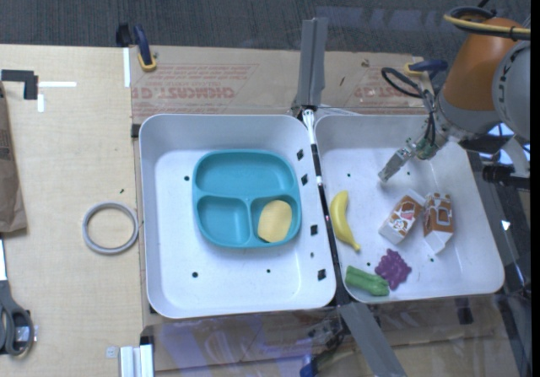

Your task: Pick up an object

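My gripper [395,166] hangs over the upper middle of the right bin [481,282], with nothing seen in it. It is above and apart from the objects there. A yellow banana [342,218] lies at the bin's left side. Two small orange-and-white cartons [403,217] [439,220] sit below and to the right of the gripper. Purple grapes [393,267] and a green vegetable [366,281] lie near the front wall. In the left bin [164,282] a teal divided plate [232,190] holds a pale yellow round item [274,221] in its lower right compartment.
The grey arm with its orange band [479,63] comes in from the upper right, trailing black cables. A raised divider [312,173] separates the bins. On the wooden bench at the left lie a tape ring [110,227], scissors [13,329] and a brown bag [8,164].
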Robot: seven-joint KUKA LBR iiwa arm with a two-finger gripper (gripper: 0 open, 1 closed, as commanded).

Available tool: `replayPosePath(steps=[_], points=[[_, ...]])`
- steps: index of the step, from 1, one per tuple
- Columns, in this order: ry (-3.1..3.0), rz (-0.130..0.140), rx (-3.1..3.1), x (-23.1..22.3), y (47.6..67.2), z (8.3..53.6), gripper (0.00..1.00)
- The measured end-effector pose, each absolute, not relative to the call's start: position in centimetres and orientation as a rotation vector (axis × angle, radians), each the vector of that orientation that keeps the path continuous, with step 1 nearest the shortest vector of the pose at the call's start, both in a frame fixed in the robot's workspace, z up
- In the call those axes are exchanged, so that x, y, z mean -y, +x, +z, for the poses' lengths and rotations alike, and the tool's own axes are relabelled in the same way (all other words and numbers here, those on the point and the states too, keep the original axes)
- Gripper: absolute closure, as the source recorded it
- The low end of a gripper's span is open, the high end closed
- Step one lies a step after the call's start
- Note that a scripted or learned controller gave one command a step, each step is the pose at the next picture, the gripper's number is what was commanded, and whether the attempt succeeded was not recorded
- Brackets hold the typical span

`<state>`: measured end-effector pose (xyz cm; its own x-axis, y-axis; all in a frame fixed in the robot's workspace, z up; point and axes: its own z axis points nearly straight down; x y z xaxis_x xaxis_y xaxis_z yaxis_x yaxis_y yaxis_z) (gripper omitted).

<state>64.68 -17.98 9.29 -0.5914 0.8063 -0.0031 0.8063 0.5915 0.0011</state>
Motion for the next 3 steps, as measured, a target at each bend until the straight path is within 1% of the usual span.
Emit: replayPosePath(steps=[1,2,3], points=[[1.505,0.000,-2.755,20.3,60.0,16.0,0.00],[1.811,0.025,-2.543,21.9,54.4,10.6,0.00],[1.724,0.013,-2.581,20.8,53.8,10.7,0.00]])
